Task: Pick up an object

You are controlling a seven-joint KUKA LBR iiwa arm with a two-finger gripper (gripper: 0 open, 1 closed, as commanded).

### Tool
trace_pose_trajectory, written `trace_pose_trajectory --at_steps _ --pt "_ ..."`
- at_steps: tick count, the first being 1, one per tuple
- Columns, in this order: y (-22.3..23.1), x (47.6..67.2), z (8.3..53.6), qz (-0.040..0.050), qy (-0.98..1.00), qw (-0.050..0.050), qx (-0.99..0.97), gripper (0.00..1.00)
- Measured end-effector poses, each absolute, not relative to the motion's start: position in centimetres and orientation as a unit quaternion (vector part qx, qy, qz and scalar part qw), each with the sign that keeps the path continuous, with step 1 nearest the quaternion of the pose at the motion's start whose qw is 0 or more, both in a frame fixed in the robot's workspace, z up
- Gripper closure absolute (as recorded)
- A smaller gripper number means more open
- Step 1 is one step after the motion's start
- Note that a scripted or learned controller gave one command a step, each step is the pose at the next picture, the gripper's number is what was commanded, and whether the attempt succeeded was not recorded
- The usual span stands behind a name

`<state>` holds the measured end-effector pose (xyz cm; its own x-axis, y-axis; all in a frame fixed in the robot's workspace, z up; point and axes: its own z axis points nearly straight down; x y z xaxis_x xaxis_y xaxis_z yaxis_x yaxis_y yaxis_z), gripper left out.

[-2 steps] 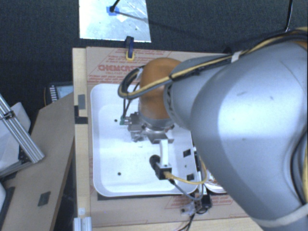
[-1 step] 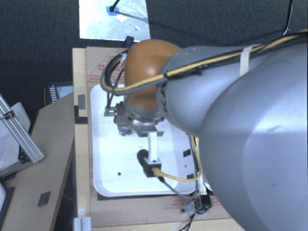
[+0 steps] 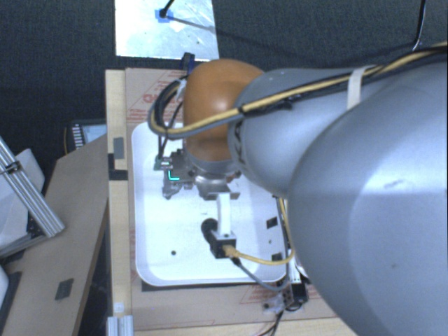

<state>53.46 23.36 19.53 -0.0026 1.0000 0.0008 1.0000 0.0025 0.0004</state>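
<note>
Showed as a small dark object [image 3: 271,222], lying flat on the floor of the white bin [image 3: 150,257], toward its right side. Looked roughly four-sided and set at a slant; too small to tell shape or material further. Lay well apart from a tiny dark speck [image 3: 173,252], also flat on the floor, nearer the bin's front left corner.

A robotics lab: a cabled arm [image 3: 336,159] over a white bin [image 3: 161,257], aluminium framing [image 3: 28,194] nearby.
</note>
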Motion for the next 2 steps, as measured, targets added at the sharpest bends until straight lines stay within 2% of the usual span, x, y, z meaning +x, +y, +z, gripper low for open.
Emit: trace_pose_trajectory --at_steps 1,2 --pt "23.38 60.67 21.68 -0.0034 -0.708 -0.002 -0.706 0.0" --pt "23.45 60.43 22.61 -0.0015 -0.71 -0.001 -0.704 1.0"
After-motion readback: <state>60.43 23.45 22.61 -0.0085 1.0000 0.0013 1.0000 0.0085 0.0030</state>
